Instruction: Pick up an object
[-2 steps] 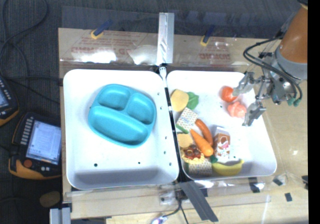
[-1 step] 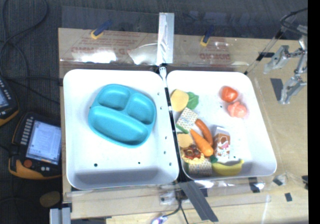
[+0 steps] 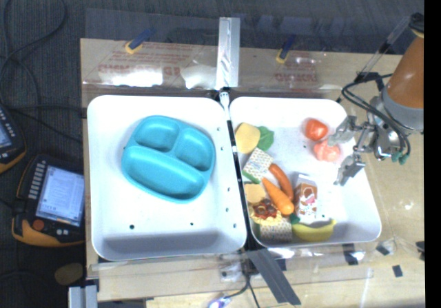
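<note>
My gripper hangs over the right edge of the right bin, its two fingers spread open. A pinkish-red round toy lies on the bin floor just left of the fingertips, roughly level with the gap between them and not clamped. A red tomato sits just above it. Further left are two orange carrots, a small carton, a banana, a yellow piece with a green one, and a checkered cracker.
The left bin holds a blue divided plate. A divider wall separates the bins. Cables and the arm's orange band stand at the right. A handheld pendant lies off the bench at the left.
</note>
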Controlling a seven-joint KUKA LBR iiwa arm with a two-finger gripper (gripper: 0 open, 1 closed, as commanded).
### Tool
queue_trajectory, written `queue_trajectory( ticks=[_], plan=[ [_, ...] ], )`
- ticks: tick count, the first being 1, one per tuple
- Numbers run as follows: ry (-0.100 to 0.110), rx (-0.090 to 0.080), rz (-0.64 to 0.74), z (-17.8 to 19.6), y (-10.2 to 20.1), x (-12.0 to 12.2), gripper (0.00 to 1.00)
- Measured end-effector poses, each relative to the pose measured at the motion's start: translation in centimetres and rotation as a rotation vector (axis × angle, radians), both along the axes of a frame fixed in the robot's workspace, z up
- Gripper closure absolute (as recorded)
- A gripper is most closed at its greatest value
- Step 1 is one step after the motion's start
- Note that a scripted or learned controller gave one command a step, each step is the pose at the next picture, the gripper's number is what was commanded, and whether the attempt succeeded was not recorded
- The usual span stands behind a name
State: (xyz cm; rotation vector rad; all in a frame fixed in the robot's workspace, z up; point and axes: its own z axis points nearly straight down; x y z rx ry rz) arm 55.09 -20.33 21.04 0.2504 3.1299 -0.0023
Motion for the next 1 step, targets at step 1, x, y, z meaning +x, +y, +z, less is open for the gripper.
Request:
queue_trajectory(
  ticks=[1],
  plan=[
    [0.000, -0.001, -0.383, -10.92, 0.32, 5.45, 0.00]
  ],
)
